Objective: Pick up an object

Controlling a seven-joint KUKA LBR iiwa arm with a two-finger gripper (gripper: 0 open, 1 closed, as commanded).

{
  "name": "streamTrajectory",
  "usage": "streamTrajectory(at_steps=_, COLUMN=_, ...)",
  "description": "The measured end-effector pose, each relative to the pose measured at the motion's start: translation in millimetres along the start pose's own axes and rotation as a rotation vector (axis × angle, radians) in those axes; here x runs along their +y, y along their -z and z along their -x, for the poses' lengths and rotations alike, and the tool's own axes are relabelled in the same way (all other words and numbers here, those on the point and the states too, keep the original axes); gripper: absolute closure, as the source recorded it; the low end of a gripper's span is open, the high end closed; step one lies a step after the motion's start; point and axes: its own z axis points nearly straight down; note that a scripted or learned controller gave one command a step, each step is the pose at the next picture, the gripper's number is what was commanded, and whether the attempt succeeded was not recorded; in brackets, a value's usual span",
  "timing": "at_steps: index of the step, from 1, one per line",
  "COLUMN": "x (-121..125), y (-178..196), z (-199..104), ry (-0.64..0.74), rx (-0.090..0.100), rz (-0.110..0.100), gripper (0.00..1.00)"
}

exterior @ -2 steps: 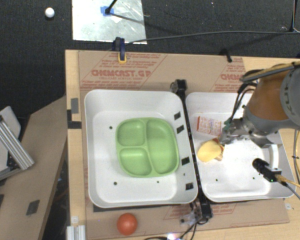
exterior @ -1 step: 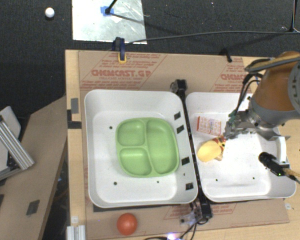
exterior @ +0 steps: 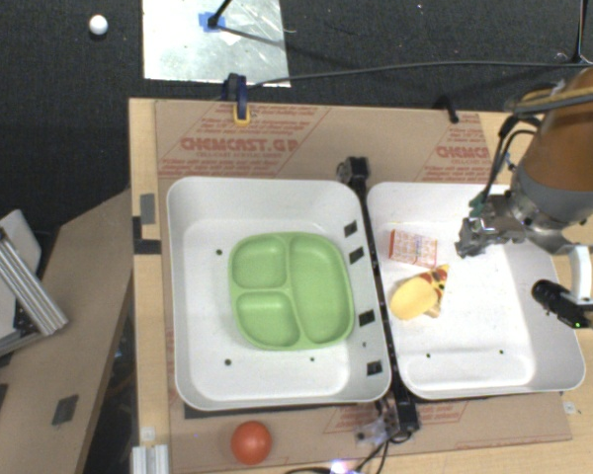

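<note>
You see the yellow toy in the right bin, just below a red-and-white packet. The gripper hovers right of the packet; I cannot tell its opening.

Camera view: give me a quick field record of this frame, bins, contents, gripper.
left bin: holds a green divided tray
right bin: holds a yellow toy and a small red-and-white packet, close together near its left side
gripper: above right bin, right of the packet, nothing seen held
outside bins: orange ball on the bench in front of left bin
</note>
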Motion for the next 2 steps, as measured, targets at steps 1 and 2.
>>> streamTrajectory(at_steps=1, x=1, y=19, z=0, ry=0.000, rx=0.001, rz=-0.003, gripper=1.00)
streamTrajectory(at_steps=2, x=22, y=26, z=-57, ry=0.004, rx=0.002, rz=-0.003, gripper=1.00)
